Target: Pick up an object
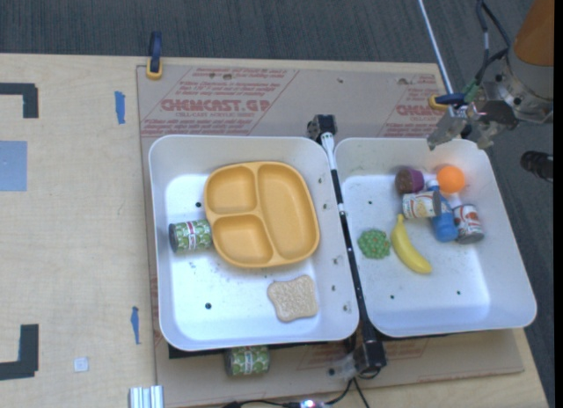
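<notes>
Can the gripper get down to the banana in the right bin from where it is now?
Probably yes. The gripper sits above the far rim of the right bin, and the banana lies exposed from above. The green ball and blue item lie close by, so its fingers have little room.

A dark grey carpeted floor fills the view from 10 to 2 o'clock. A pale wooden benchtop spreads toward 9 o'clock, marked with black tape corners and blue tape strips. At centre lies a printed brown board. The light is even.
</notes>
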Action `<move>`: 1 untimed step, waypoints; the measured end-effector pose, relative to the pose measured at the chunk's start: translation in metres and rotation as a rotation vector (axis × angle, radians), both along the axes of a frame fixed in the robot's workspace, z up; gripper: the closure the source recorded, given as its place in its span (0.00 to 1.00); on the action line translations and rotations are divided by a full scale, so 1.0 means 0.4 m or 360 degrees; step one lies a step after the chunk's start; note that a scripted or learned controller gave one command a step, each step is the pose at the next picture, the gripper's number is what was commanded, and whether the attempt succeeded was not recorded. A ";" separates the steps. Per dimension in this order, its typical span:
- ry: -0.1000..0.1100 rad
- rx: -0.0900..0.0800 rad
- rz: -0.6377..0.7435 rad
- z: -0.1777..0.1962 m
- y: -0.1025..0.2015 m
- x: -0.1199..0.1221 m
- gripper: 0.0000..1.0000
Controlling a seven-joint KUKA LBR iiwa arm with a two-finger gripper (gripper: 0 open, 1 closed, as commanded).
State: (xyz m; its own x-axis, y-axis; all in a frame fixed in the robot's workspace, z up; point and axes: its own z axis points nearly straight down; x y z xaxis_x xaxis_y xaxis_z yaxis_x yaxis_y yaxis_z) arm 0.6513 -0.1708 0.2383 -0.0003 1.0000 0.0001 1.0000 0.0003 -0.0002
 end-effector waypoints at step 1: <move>-0.0005 -0.0001 0.0000 -0.380 0.043 -0.120 0.00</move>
State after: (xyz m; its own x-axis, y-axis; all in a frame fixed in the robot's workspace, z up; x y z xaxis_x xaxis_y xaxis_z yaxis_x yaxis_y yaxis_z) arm 0.6031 -0.1536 0.0864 -0.0002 1.0000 -0.0004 1.0000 0.0002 0.0027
